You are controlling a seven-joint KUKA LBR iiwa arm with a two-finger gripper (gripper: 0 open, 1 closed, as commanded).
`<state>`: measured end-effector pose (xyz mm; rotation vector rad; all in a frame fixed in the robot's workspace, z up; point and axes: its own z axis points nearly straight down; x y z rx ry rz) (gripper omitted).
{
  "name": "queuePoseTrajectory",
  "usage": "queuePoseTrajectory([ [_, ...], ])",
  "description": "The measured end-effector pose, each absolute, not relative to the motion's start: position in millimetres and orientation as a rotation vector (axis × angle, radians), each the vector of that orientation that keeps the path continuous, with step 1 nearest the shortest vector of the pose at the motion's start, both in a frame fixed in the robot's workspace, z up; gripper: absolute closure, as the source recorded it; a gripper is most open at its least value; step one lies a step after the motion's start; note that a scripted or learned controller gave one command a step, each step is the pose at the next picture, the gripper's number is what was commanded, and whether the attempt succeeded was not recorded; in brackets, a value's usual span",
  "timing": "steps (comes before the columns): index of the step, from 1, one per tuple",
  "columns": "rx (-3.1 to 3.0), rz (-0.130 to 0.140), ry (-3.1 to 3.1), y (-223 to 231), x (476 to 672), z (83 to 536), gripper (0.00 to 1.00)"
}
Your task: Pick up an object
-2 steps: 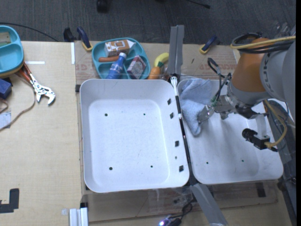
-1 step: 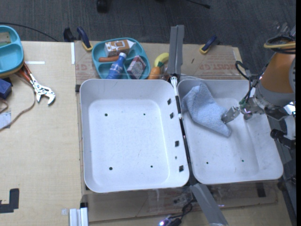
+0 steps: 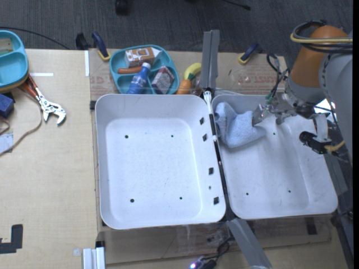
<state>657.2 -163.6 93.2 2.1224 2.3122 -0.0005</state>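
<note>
Blue cloth (image 3: pixel 236 129) lies touching the pincer (image 3: pixel 262 116).

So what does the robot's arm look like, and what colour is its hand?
The arm is rounded, smooth and grey, with a big orange band above the wrist. A yellow-and-black cable loops over the orange part, and thin dark wires hang beside it. The gripper is small, metal and silvery grey, with dark parts near its base.
</note>
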Motion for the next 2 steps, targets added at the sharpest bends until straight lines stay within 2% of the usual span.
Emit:
queuePoseTrajectory([
  [1,2.123,-0.001,2.312,-164,657.2,93,0.00],
  [2,2.069,0.010,2.368,-216,611.2,94,0.00],
])
